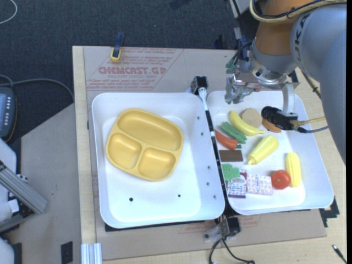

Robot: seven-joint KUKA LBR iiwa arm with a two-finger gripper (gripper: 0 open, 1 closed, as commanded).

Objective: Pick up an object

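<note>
My gripper hangs over the far left corner of the right bin, its metal fingers pointing down with nothing visible between them. Just below and to its right lie a banana and a tan round piece. Nearer the bin's middle sit a green bean pod, a red-orange carrot, a brown bar, a yellow squeeze bottle, a corn cob, a tomato and a hot dog.
The left bin holds a yellow divided plate. A black clamp sits at the far end of the wall between the bins. A black sensor with cable juts over the right bin. Pink-white packets lie near its front.
</note>
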